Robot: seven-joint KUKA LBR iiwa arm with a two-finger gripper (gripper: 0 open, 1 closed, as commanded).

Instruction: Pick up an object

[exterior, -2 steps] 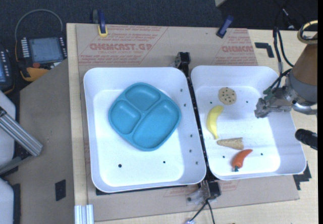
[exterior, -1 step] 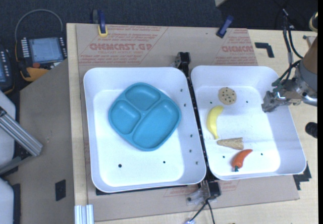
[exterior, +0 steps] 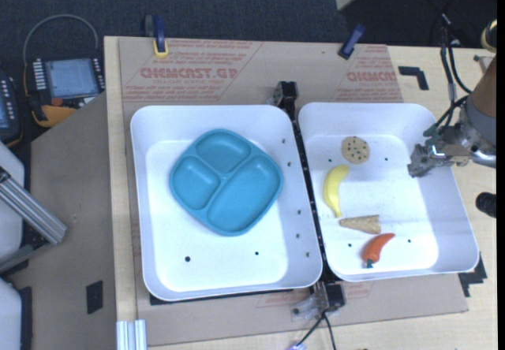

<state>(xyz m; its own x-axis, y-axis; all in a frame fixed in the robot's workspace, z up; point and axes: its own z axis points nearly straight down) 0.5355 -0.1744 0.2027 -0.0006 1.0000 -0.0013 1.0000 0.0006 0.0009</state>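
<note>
Two shallow white bins sit side by side on the table (exterior: 118, 183), which is covered with printed brown cardboard. The left bin (exterior: 150, 206) holds one blue plate (exterior: 226, 180) with three compartments, set slightly toward the bin's far half.

The right bin (exterior: 450, 214) holds four small items, all in its left and middle part. A round cookie (exterior: 355, 150) lies farthest back. Just in front of it and a little to the left lies a banana (exterior: 335, 188), running roughly front to back. Nearer the front lies a tan wedge (exterior: 360, 223), and nearest the front edge a red pepper (exterior: 377, 248) with a green stem, lying at a slant. The four items lie apart from one another.

The arm enters from the right, and the tool (exterior: 424, 159) hangs over the right part of the right bin, near its right wall. Whether its fingers are spread or pressed together cannot be told. Nothing is seen between them. The cookie lies to the tool's left, apart from it; the banana, wedge and pepper lie farther to the left and front.
</note>
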